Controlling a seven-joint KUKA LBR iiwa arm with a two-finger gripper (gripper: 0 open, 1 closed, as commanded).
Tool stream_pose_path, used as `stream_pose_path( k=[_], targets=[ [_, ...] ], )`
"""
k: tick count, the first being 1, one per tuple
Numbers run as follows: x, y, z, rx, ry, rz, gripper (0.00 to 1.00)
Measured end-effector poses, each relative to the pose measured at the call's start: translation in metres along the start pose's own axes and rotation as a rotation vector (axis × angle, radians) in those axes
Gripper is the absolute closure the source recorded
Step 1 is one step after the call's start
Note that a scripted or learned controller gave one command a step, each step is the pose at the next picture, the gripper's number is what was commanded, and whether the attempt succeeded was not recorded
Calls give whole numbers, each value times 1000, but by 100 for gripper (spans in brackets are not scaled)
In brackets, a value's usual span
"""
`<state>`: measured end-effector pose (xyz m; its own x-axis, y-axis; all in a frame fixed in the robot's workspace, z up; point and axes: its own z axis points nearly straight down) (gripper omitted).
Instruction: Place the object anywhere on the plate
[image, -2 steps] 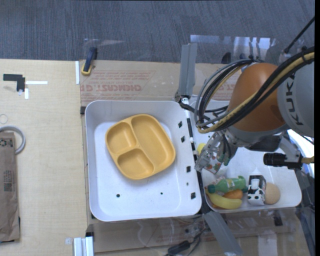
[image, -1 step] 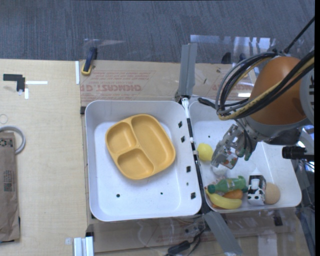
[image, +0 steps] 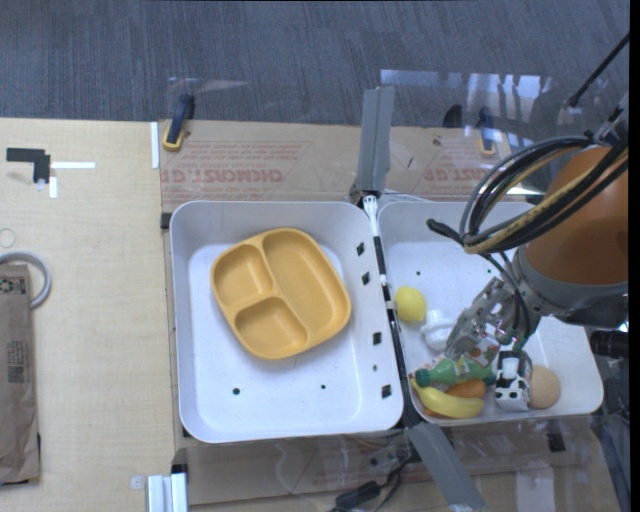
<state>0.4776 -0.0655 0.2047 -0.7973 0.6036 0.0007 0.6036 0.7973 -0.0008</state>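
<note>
End effector (image: 480, 330): metal two-finger unit, lower right of frame, lowered into the right shallow white plastic bin (image: 440, 240). Fingers point down-left toward a cluster of small toys. Finger state: cannot tell, since the tips merge with the clutter beneath them. No item is visibly clamped between them.

Arm: grey body w/ broad orange band (image: 585, 225) above the wrist, entering from the right edge. Black cable loops (image: 500, 215) arc over the wrist at upper right.

Right bin contents, nearest to farthest from end effector:
- Small white item (image: 437, 327), just left of the tips; type unclear.
- Green and orange toy vegetable (image: 455, 376), directly below the tips.
- Yellow toy banana (image: 450, 402), at the bin's lower edge, touching the green item.
- Black-and-white toy figure (image: 511, 385), lower right of the tips.
- Beige egg-shaped object (image: 544, 387), just beside the figure, to its right.
- Round yellow lemon-like object (image: 410, 304), left of the tips, near the divider betw. bins.

Left shallow white plastic bin (image: 200, 400): centre of frame. Holds the yellow three-compartment plastic plate (image: 280, 292), lying flat and rotated at an angle. Plate is well apart from the end effector.

Desk (image: 80, 300): light wood surface, left of frame. Brown paper bag (image: 18, 370) at left edge.
</note>
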Motion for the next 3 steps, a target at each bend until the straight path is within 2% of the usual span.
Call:
stream_pose_path(
  k=[1, 2, 3],
  targets=[
    [-28, 77, 14, 0, -2, 116, 100],
    [-24, 146, -4, -1, -3, -30, 100],
    [-36, 57, 13, 0, -2, -341, 100]
  ],
)
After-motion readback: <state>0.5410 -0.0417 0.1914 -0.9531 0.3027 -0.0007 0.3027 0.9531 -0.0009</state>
